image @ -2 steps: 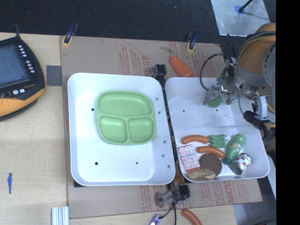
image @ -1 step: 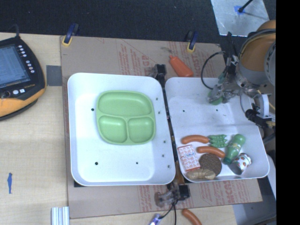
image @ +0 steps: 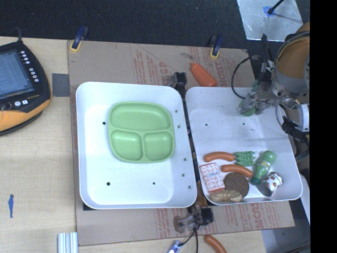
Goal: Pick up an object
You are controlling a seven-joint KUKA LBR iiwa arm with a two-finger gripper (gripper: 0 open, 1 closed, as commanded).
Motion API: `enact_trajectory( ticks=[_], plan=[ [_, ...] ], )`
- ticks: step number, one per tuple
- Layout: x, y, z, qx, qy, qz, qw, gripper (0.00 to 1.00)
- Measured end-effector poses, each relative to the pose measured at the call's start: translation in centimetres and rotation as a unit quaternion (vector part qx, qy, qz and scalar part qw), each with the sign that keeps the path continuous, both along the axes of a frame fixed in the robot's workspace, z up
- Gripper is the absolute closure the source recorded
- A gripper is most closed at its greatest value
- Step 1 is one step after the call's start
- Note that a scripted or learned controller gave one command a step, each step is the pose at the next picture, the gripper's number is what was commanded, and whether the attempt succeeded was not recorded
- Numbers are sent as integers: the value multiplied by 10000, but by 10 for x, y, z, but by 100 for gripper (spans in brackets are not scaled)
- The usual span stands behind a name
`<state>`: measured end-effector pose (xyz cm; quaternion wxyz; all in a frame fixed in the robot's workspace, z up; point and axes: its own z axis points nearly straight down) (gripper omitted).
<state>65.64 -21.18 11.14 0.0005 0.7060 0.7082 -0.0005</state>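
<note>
You had two white bins [image: 84,141], one green divided plate [image: 141,132], two sausages in the right bin [image: 219,156], one carrot [image: 202,75], two blue clamps [image: 79,38] and one pendant [image: 18,86].

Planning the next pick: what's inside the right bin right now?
The right bin holds a cluster at its near end: two sausages, a green bottle, a brown round patty and a red-patterned packet. Anything beneath that pile is hidden. The claw hangs above its far end.

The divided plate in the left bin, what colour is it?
Light green divided plate, seen best in the camera view.
</note>
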Motion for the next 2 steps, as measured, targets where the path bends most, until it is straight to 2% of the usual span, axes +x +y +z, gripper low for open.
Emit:
enact_trajectory(
  ticks=[1, 2],
  plan=[
    [1, 145, 82, 16, 6, 17, 10000, 100],
    [-28, 222, 110, 9, 25, 16, 10000, 100]
  ],
)
